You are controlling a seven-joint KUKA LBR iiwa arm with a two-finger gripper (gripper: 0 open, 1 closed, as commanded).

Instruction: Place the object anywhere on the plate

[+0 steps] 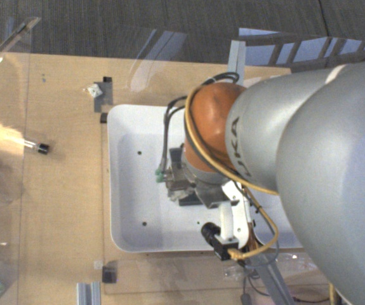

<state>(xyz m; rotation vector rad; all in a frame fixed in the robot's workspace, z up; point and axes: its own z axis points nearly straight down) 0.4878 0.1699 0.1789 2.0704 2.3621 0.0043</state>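
I am the gripper (181, 186), and I hang low over the white bin (128, 170) in the middle of the frame. My big grey arm (309, 170) comes in from the right and covers a lot of the bin. The orange band (211, 122) sits just above me, with a yellow cable (198, 154) looped around it. I cannot tell if I am spread wide or squeezed together. I cannot tell where the object is, because my arm hides so much. On the wooden bench (55, 221), at the left, lies a small black cap (42, 148).
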